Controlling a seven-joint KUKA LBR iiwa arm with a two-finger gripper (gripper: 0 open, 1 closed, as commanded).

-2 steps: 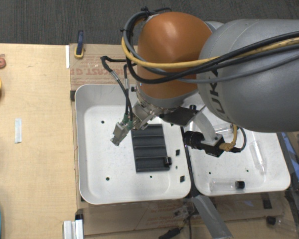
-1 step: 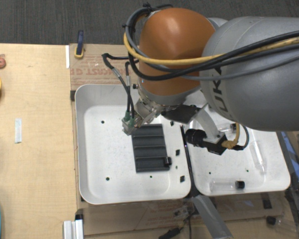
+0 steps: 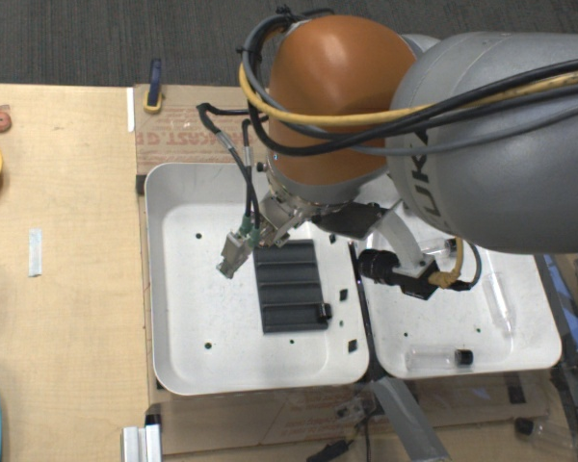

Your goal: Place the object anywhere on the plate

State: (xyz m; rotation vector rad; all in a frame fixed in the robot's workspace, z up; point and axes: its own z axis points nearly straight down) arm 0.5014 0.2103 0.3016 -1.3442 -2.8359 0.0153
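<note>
The tool [image 3: 239, 248], its grip state impossible to tell, hovered over the left bin [image 3: 173, 354] beside a black ridged block [image 3: 289, 287], seemingly mid-pick.

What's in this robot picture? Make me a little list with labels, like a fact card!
Arm: grey with an orange band, reaching in from the right
Gripper: over the left bin
Black ridged block: lying flat in the left bin, beside the gripper
Right bin: has a small dark piece near its front edge
Bench: light wood, left of the bins
</note>
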